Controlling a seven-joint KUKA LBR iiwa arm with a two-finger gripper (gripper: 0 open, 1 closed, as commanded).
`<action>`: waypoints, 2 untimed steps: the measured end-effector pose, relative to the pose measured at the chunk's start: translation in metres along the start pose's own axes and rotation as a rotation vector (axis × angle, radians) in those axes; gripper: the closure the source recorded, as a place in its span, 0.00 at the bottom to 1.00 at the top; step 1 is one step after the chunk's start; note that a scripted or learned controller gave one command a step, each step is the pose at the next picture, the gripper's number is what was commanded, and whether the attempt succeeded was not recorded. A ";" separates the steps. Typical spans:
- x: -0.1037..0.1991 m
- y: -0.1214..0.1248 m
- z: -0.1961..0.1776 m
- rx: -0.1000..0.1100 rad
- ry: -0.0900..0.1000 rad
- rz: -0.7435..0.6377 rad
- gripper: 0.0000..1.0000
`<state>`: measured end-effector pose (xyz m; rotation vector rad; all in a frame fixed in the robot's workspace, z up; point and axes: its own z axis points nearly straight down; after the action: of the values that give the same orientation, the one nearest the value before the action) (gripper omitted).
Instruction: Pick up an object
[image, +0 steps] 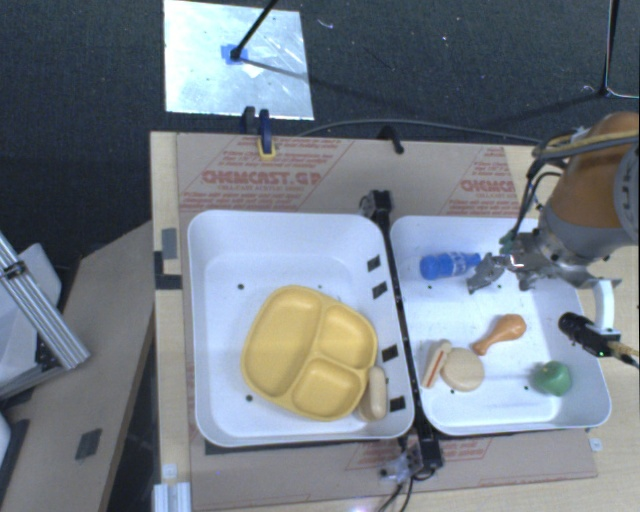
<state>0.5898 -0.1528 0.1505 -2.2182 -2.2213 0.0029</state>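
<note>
My gripper (503, 275) hangs over the back of the right bin (590, 405), its fingers spread open with nothing between them. A blue bottle (445, 265) lies on its side just left of the gripper. An orange drumstick (500, 333) lies in front of the gripper. Nearer the front edge are a flat sandwich piece (436, 362), a round tan bun (463, 370) and a green apple (551, 377).
The left bin (215, 300) holds a yellow divided plate (310, 352) and a small bread roll (376, 392) at its front right corner. A black divider (392, 300) runs between the bins. The grey and orange arm (595, 200) fills the right side.
</note>
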 end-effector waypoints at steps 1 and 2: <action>0.003 -0.004 0.043 -0.001 0.000 0.000 0.00; 0.003 -0.004 0.067 -0.003 0.000 0.000 0.00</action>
<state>0.5858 -0.1492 0.0836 -2.2190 -2.2231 0.0003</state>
